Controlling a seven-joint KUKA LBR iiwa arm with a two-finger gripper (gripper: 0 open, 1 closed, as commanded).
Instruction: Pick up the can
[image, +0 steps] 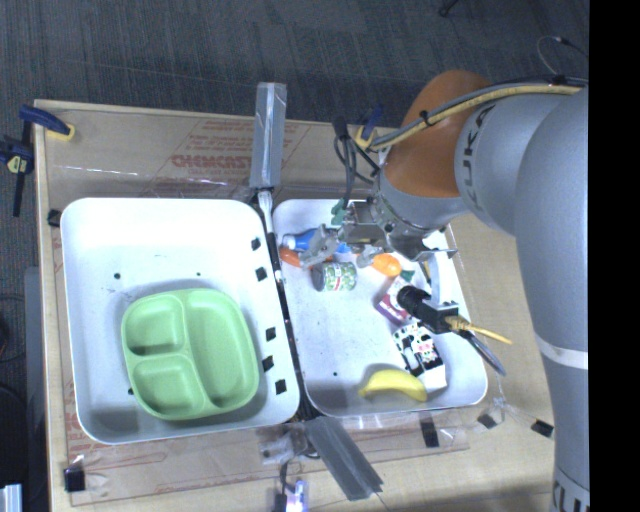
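At the near edge of the right bin (330, 390) lies a banana (393, 386), with a black-and-white carton (420, 352) just beyond it. In the left bin (90, 300) sits a green divided plate (190, 350). Farther back in the right bin, the can (337, 277) lies on its side. The gripper (338, 250) hangs right above it; whether its fingers are open or closed is hard to tell.

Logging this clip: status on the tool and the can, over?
Tool low over right bin's far end. Can lying just beneath, not gripped. Orange piece and blue-orange item crowd it.
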